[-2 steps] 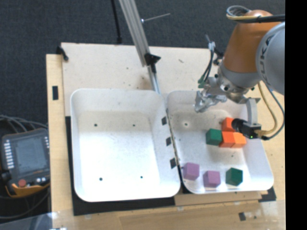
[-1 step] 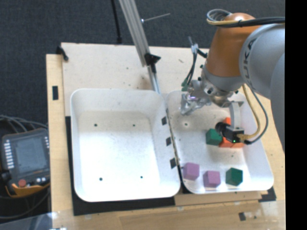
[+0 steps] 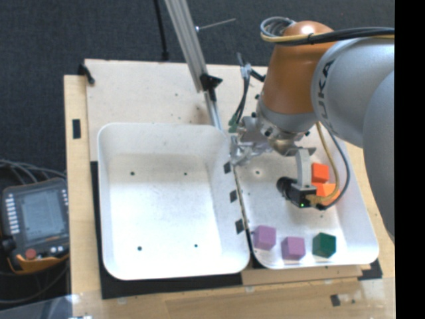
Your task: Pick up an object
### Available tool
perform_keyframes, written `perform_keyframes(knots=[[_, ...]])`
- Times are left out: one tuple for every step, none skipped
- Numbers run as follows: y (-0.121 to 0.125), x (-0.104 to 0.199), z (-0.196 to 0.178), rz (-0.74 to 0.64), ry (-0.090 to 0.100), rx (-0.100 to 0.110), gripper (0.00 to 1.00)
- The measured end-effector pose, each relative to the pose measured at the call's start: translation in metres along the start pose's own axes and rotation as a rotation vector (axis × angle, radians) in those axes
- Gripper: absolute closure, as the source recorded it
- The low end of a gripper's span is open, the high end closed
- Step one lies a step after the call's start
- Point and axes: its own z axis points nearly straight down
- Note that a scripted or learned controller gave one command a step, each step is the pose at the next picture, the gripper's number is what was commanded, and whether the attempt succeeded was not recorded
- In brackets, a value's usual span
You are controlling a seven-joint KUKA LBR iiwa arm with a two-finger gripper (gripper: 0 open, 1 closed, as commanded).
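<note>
The grey arm's gripper hangs over the far left part of the right shallow white bin, close to the wall it shares with the left white bin. Whether it is apart or together cannot be told, and nothing shows in its grasp. A small orange block lies well to its right, with a paler orange piece just nearer. Along the near rim sit two purple cubes and a dark green cube in a row, well apart from the gripper

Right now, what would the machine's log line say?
arm: over right bin | contents: orange block, two purple cubes, green cube | held: unclear
</note>
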Motion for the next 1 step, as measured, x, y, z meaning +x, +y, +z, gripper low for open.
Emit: perform_keyframes(knots=[[-0.0223,0.0466,0.0105,0.001,-0.002,0.002,1.0]])
